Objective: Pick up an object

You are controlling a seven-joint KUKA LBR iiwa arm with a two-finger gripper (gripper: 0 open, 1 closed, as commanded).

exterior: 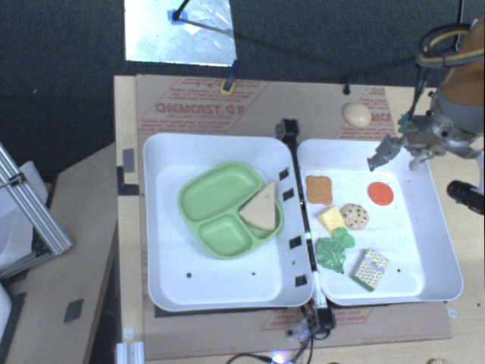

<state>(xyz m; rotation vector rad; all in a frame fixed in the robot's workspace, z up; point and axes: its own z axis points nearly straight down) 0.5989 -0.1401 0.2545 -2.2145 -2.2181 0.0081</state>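
While the arm (461, 89) reaches in from three o'clock, its gripper (399, 152) hangs over the upper part of the right bin (436, 226), near that bin's one-o'clock corner; the fingers (381, 155) stand spread apart with nothing between them. The red disc (381, 194) lies just toward six o'clock from the gripper, apart from it. Farther toward nine o'clock in the same bin rests an orange-brown toast slice (319, 189); toward five o'clock from the toast sit a yellow cheese wedge (331, 219) and a chocolate-chip cookie (354, 216), which touch each other. A green leafy toy piece (333, 251) lies just at six o'clock from the cheese, and a small patterned box (370, 269) lies tilted at four o'clock from the greens, near the bin's lower edge. The left bin (163, 279) holds a green divided plate (204, 196), with a tan sandwich wedge (261, 209) resting on the plate's three-o'clock side. Outside the bins, a pale egg-shaped object (357, 114) sits on the cardboard sheet (197, 105) beyond the right bin's upper rim, at roughly eleven o'clock from the gripper. A shiny square sheet (179, 20) lies on the dark floor at twelve o'clock from the left bin.
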